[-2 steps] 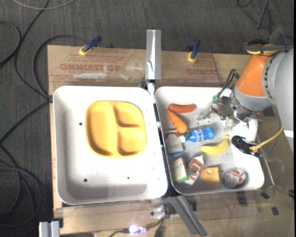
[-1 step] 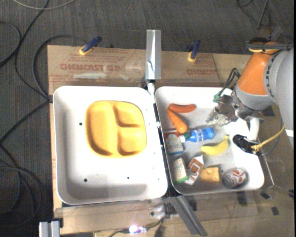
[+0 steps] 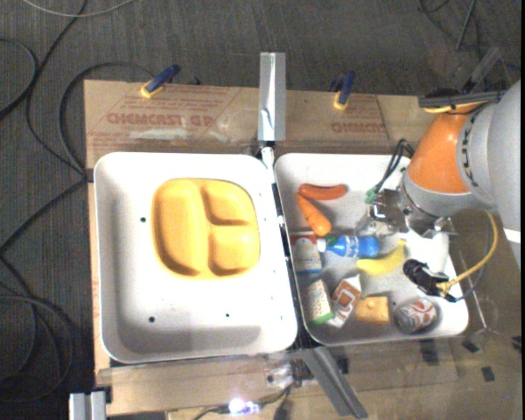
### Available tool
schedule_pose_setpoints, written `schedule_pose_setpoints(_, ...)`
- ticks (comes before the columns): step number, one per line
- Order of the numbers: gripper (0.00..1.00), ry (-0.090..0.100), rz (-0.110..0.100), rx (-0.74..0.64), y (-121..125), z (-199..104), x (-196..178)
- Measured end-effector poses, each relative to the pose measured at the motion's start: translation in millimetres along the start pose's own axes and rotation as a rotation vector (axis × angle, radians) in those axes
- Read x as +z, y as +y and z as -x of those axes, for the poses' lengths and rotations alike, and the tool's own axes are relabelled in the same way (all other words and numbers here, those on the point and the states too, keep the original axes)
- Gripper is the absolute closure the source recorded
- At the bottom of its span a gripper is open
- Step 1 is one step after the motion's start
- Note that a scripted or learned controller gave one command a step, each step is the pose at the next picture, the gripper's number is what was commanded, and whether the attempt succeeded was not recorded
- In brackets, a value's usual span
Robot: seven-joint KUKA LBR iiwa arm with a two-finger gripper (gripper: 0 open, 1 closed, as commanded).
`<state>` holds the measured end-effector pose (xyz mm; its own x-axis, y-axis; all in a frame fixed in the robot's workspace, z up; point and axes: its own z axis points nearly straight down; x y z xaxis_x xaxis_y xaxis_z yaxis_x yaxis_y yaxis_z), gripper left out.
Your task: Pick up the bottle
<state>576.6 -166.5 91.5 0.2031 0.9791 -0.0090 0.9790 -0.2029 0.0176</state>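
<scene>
A clear bottle with a blue label lies on its side in the middle of the right bin, its pale cap pointing left. The gripper reaches in from the right, under the orange band of the arm. It hovers just above and to the right of the bottle's base end. Its lower part is dark and merges with the bin contents, and nothing is visibly lifted.
Around the bottle lie a sausage, a carrot, a banana, a white tub, a small carton, a cheese wedge and a can. The left bin holds a yellow divided tray.
</scene>
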Motion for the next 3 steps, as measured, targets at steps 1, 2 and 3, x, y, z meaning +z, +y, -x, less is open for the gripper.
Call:
schedule_pose_setpoints(1,1.00,0.006,-0.020,0.045,5,-85,-114)
schedule_pose_setpoints(2,1.00,0.009,-0.012,-0.018,-97,-19,-1)
schedule_pose_setpoints(3,1.00,0.007,-0.001,-0.133,25,5,1)
